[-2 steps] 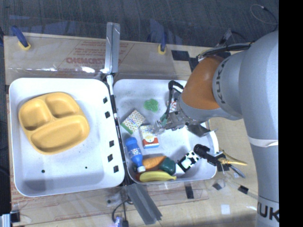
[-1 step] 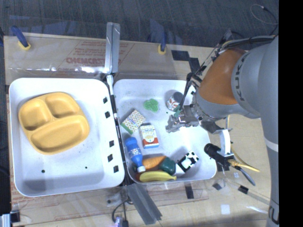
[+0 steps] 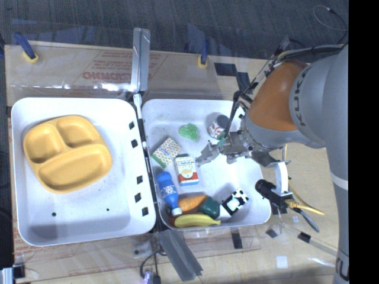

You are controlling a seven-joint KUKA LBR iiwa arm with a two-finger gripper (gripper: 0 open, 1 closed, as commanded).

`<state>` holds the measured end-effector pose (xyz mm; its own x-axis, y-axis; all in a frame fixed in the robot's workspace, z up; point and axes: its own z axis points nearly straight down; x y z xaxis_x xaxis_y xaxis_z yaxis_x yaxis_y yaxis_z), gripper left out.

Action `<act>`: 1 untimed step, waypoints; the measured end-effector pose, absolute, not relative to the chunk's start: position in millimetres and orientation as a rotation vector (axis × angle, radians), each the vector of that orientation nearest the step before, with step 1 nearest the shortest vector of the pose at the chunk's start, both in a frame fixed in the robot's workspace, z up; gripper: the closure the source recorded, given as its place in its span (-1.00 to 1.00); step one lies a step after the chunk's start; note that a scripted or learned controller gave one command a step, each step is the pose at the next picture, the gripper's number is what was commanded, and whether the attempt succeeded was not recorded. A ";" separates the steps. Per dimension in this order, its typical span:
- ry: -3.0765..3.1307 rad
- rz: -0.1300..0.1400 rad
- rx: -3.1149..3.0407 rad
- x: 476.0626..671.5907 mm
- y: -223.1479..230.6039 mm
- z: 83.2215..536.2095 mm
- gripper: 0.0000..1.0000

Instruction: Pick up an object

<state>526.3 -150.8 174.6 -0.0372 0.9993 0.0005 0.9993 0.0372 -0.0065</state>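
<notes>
My gripper (image 3: 217,149) hangs low over the middle of the right bin (image 3: 254,218), under the grey and orange wrist. It is just below a small round can (image 3: 217,125) and to the right of a small orange-and-white carton (image 3: 186,170). A green leafy item (image 3: 189,131) lies to its upper left, and a green-and-yellow box (image 3: 167,151) lies further left. I see nothing held in it.
Along the right bin's front lie a blue bottle (image 3: 167,189), a carrot (image 3: 192,203), a banana (image 3: 196,220), a dark green piece (image 3: 210,207) and a black-and-white object (image 3: 235,202). The left bin (image 3: 89,218) holds a yellow divided plate (image 3: 66,152).
</notes>
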 end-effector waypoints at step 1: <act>-2.259 0.007 -2.176 526.3 -150.8 174.5 -1.00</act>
